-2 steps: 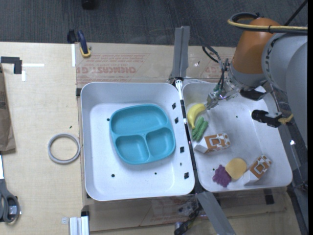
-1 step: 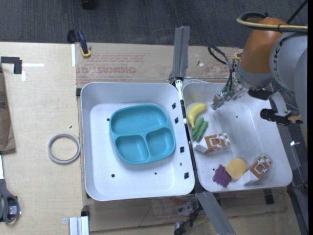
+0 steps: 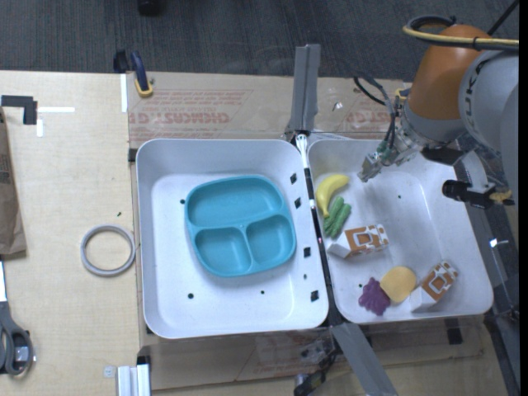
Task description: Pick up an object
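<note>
End effector (image 3: 369, 170) sits low in the right bin (image 3: 429, 196), near its back-left part, just right of the banana (image 3: 330, 190). Fingers too small and blurred to judge, so can't tell how far open it is; nothing seen held in it. Arm (image 3: 462, 81), grey w/ orange band, reaches in from the right, above the bin's back-right corner.

Taking the banana as landmark: green veg piece (image 3: 337, 218) lies just in front of it, touching or nearly so. Orange-and-white box (image 3: 363, 240) is further front and slightly right. Well to the front-right are the purple item (image 3: 373, 296), the yellow round item (image 3: 398, 283) touching it, and a second orange-and-white box (image 3: 439, 280) just right of that. Banana and green piece hug the bin's left wall, so that wall crowds them on one side.

Left of the banana, across the divider, is the left bin (image 3: 165, 246) w/ a blue 3-compartment tray (image 3: 239, 225) in its middle.

Table (image 3: 66, 188) is light wood. Far left of the banana: grey ring (image 3: 108, 249) on the table; scissors (image 3: 15, 345) at the front-left edge; brown paper item (image 3: 10, 196) at the left edge. A blue-and-yellow clamp (image 3: 139, 73) sits at the table's back edge. Cardboard sheet (image 3: 206, 106) lies behind the bins. Dark floor (image 3: 247, 15) beyond.
</note>
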`<state>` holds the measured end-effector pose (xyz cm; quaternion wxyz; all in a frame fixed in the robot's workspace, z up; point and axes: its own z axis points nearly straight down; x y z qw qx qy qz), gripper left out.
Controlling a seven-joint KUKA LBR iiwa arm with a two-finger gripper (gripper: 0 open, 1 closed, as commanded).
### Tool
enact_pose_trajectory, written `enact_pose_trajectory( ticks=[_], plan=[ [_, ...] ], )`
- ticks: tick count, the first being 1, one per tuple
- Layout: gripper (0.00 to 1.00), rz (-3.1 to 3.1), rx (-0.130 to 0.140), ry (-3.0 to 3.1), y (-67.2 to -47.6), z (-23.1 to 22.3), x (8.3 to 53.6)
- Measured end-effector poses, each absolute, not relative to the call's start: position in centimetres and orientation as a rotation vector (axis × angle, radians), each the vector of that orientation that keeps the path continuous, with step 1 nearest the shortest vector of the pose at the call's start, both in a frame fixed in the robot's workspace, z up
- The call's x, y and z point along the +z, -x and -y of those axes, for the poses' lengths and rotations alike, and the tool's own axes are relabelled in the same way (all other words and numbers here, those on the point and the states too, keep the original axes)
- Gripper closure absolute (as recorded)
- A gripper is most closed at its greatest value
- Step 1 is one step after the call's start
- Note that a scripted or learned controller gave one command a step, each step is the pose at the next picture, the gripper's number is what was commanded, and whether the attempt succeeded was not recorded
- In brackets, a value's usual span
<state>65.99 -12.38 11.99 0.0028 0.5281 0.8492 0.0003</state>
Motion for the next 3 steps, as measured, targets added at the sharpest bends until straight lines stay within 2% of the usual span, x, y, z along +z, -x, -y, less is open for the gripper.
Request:
enact_pose_trajectory(
  ticks=[1, 2, 3],
  plan=[
    [1.00, -2.755, -0.001, -1.504, -66.0, 12.4, 12.0],
    [1.00, -2.689, 0.000, -1.622, -64.8, 13.0, 13.9],
    [0.00, -2.689, 0.000, -1.623, -64.8, 13.0, 13.9]
  ],
)
